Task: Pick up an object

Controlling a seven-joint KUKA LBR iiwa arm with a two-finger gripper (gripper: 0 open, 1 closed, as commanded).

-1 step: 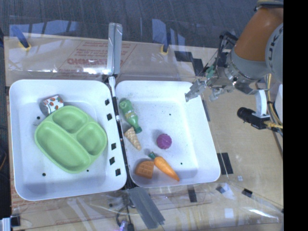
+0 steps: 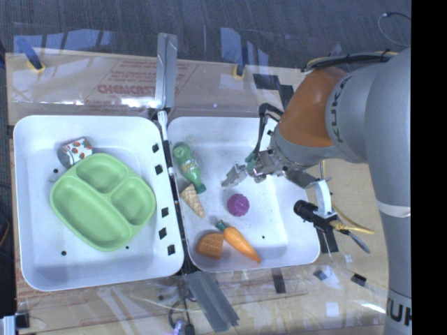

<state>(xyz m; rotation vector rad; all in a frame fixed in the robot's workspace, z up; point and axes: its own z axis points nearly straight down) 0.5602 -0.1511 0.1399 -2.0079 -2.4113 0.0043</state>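
Purple ball (image 2: 238, 204) looks the likeliest pick: it lies on the floor of the right bin (image 2: 276, 246), a little right of the frame's centre, and the gripper (image 2: 236, 176) hovers just above and to its left, nothing between its fingers. The jaws appear parted, one finger reaching toward the left, though the slant of the view makes the gap hard to judge.

To do this step well, I would centre the gripper over the ball before descending, since a round thing tends to roll away if one finger meets it first. Both fingers should straddle it evenly and go low enough to close at its widest part.

Around the ball the space is fairly kind. The carrot (image 2: 241, 243) and the orange piece (image 2: 210, 245) sit near, toward the lower edge of the bin, apart from the ball. The cone (image 2: 193, 199) lies to the left, and the green bottle (image 2: 188, 166) above that, close to the bin's left wall. A finger swinging left could nudge the cone.

Farther out, the left bin (image 2: 35, 257) holds a green divided plate (image 2: 103, 201) with a small can (image 2: 74, 150) at its upper left corner, well apart from the work.
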